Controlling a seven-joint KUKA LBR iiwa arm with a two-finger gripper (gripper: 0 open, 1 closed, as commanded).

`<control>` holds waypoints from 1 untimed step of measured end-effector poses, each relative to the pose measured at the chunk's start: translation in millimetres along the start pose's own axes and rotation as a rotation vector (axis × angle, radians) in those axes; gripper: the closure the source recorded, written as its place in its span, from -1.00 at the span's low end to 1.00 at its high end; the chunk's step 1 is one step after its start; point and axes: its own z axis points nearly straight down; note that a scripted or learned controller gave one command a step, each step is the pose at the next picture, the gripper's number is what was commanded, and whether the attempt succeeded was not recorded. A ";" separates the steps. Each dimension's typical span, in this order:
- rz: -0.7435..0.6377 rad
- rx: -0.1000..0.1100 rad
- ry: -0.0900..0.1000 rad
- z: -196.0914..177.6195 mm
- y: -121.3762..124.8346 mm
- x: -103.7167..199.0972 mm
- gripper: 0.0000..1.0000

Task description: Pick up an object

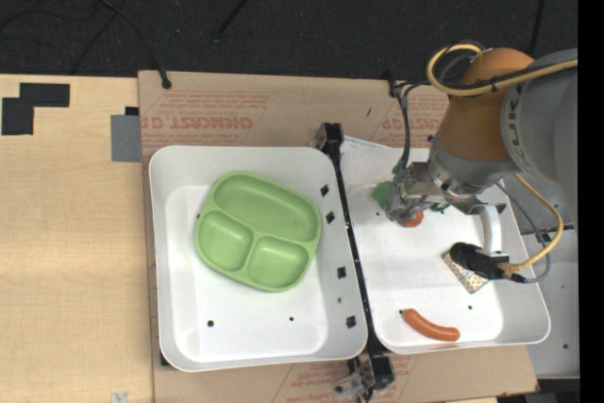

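The gripper [408, 201] is low over the right bin [528, 330], against a small green object [382, 194] and a red one [410, 219] just below it; whether it grips either I cannot tell. A hot dog [431, 326] lies well below it near the bin's front, a patterned wedge-shaped piece [467, 274] lower right, and a green divided plate [258, 230] far left in the left bin [175, 316].

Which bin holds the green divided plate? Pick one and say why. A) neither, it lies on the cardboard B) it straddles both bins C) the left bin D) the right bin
C: the green divided plate lies flat inside the left bin, left of the black divider, while the right bin holds an orange sausage-like object and the hand.
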 end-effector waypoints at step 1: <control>0.000 -0.002 0.000 -63.5 1.8 -0.7 1.00</control>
